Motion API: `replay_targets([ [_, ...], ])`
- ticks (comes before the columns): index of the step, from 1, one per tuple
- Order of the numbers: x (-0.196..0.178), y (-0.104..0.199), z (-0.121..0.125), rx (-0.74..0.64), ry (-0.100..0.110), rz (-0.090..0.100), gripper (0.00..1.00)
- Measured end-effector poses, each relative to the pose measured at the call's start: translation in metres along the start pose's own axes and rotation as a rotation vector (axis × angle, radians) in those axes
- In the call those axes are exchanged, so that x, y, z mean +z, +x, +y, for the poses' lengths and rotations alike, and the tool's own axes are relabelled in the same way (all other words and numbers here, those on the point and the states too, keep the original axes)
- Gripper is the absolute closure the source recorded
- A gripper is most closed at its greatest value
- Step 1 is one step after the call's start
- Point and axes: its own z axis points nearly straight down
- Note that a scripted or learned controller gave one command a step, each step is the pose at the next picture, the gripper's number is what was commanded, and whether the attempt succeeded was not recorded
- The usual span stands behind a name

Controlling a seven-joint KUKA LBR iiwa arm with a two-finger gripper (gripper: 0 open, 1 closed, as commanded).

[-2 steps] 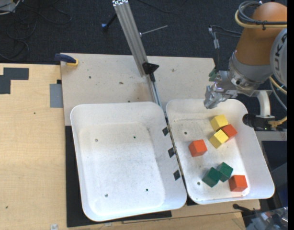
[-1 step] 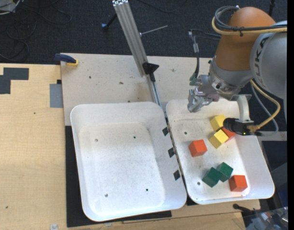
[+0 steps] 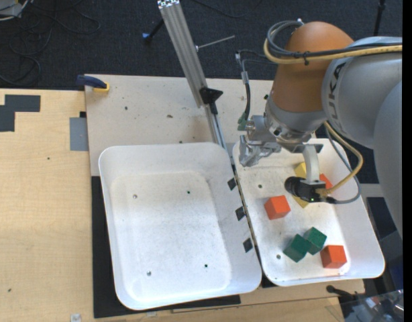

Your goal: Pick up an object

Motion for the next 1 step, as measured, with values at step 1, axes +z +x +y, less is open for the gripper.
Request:
replay_targets([
  [1,0.0099,0.0481,-0.0166,0.0,0.0,0.0,1.0],
])
